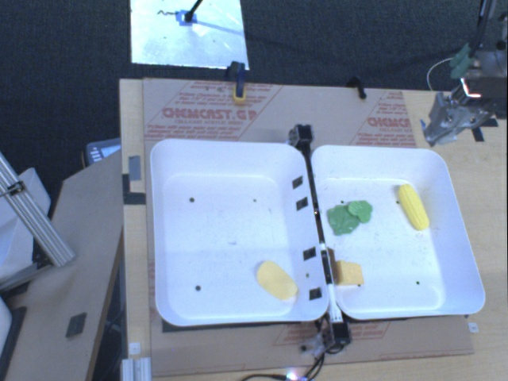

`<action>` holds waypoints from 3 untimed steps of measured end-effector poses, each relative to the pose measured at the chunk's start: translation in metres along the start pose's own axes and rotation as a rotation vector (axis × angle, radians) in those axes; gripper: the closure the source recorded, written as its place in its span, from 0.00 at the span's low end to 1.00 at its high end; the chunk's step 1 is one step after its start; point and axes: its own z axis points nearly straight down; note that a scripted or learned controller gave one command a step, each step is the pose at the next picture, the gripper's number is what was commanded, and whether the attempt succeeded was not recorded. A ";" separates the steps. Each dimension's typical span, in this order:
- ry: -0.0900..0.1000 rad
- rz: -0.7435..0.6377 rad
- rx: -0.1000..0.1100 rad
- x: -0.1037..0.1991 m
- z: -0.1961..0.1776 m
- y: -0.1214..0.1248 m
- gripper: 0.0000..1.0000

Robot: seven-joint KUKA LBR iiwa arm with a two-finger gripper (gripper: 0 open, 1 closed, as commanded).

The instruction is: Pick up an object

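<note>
In the right bin [444,292] lie a yellow corn cob [413,205] at the right, a green leafy piece [348,217] near the divider, and a tan flat block [348,274] at the bin's near-left corner. A yellow oval piece [276,280] rests in the left bin [182,165] near its front right. My gripper [446,123] hangs at the far right, above the bench just beyond the right bin's back right corner, well away from every object. Nothing is visible under it.
A black clip strip [308,205] runs down the seam between the two bins. A shiny metal sheet [187,21] lies at the back left. A yellow-and-black clamp [238,82] sits on the board's back edge. An aluminium rail [32,217] slants at the left.
</note>
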 end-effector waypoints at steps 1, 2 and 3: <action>0.001 -0.007 0.014 0.076 0.203 -0.002 1.00; 0.003 -0.003 -0.015 0.065 0.031 0.000 1.00; 0.001 0.001 0.000 0.053 0.000 0.000 1.00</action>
